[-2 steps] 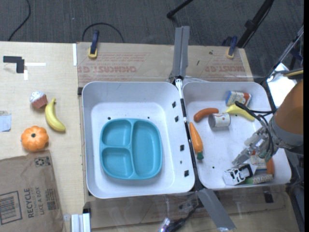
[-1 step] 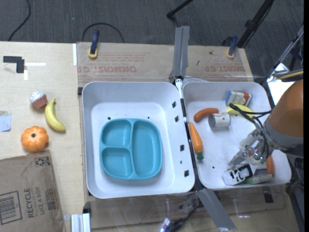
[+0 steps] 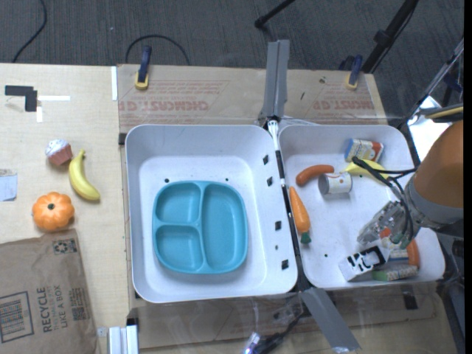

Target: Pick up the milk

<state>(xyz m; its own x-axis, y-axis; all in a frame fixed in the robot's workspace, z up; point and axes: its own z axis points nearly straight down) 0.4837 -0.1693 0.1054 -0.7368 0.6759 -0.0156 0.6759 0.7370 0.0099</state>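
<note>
Small white-and-black milk carton (image 3: 363, 262) lay on side, near front corner of right white bin (image 3: 324, 271). Pincer (image 3: 383, 231) hung just above; open or shut, could not tell. Carton probably light, stiff; grab across flat sides.

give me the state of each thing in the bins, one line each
blue tray: flat in the left bin, compartments bare
can: on its side
carrot: lying along the right bin's left wall
sausage: lying beside the can
milk carton: tipped over, under the gripper
gripper: low over the carton
</note>
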